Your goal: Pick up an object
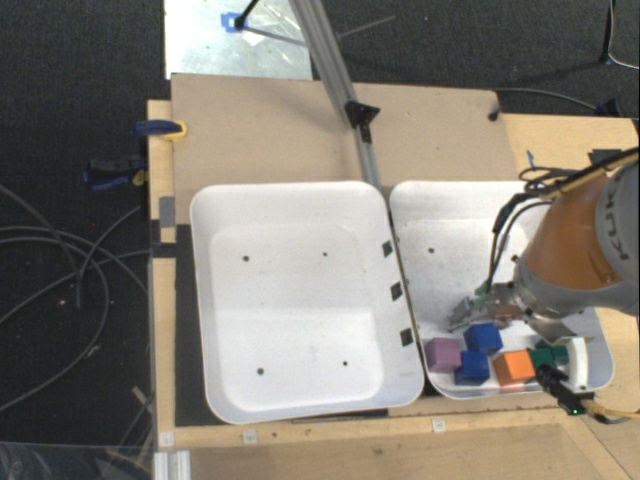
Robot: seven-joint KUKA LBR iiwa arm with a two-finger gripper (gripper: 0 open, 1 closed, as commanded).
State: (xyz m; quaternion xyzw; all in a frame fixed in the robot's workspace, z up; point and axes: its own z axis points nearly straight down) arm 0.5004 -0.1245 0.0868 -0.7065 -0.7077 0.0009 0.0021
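Two shallow white plastic bins are set side by side on the bench, the left white bin pressed right up against the right white bin. All the stuff is packed into the right one's near corner: a small purple cube, a blue cube, a second blue block, an orange cube and a green block, all crowded together. The grey metal two-finger pincer is found low inside that bin, just beside the blue cube on its far-left side. Whether the pincer is apart or together honestly can't be told.
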